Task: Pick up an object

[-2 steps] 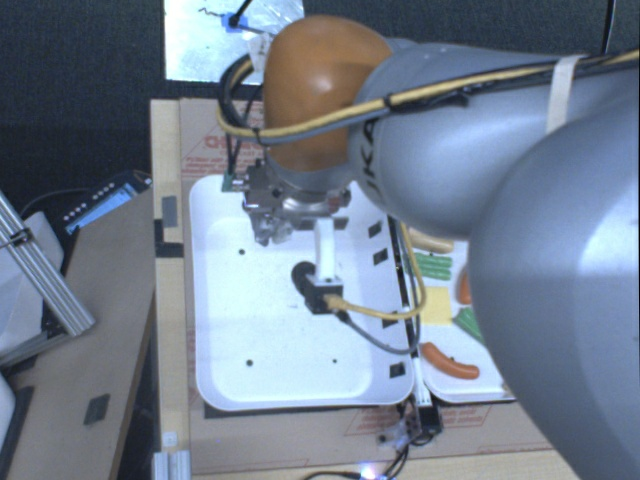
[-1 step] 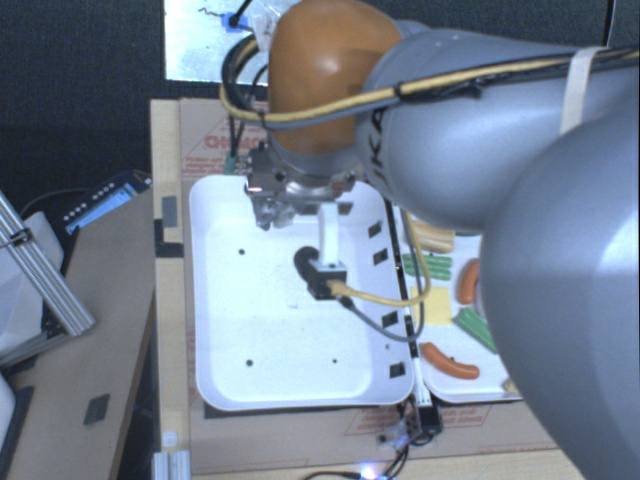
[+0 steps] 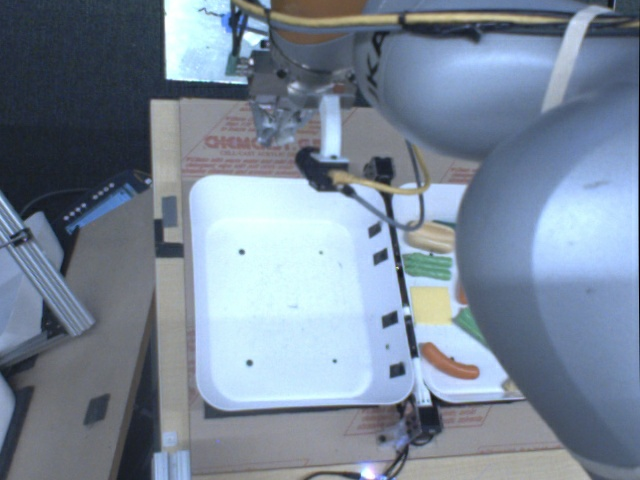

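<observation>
So basically nothing's picked up yet as far as I can see. The gripper [image 3: 272, 126] is hanging past the far edge of the left bin [image 3: 215, 298], over the cardboard sheet [image 3: 215, 140] under the bins, and I don't see anything between its fingers. Whether they're spread or pinched together I honestly can't tell, it's all a blurry metal lump from this angle.

All the pickable stuff is in the right bin [image 3: 445, 388], mostly hidden behind the big grey arm [image 3: 540, 228]. What peeks out: a tan bun-looking thing [image 3: 432, 235] at the far end, a green bean-pod piece [image 3: 427, 265] just nearer, then a yellow square [image 3: 432, 305], another green bit [image 3: 467, 323] beside it, and a little sausage [image 3: 450, 360] nearest.

My read: the whole job is still ahead. It has to swing right over those items, drop down, close on one and lift.
</observation>
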Robot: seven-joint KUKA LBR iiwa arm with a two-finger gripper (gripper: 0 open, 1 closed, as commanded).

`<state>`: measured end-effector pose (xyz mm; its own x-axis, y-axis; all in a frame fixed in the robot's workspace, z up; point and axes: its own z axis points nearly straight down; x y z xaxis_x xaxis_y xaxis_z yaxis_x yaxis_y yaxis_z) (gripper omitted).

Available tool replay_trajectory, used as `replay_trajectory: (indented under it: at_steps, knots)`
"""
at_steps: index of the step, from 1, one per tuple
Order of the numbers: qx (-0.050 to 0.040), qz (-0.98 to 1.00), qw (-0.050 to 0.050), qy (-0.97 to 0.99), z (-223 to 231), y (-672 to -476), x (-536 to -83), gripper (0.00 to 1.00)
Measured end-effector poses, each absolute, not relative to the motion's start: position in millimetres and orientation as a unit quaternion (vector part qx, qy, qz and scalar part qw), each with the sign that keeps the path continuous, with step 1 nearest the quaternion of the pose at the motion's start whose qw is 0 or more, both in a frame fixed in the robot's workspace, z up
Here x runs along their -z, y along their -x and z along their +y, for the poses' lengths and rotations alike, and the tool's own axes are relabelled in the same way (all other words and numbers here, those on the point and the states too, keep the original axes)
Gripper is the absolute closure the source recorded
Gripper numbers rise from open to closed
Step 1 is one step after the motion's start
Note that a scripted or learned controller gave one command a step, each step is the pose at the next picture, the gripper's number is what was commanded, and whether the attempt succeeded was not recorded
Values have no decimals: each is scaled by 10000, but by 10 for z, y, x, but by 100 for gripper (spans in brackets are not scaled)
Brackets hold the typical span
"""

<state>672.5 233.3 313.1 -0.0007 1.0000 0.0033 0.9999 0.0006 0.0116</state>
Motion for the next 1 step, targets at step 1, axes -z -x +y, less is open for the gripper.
replay_trajectory:
  at_steps: [1]
  knots:
    - [-24,7078,10,-7064,2330,-6694,-3211,100]
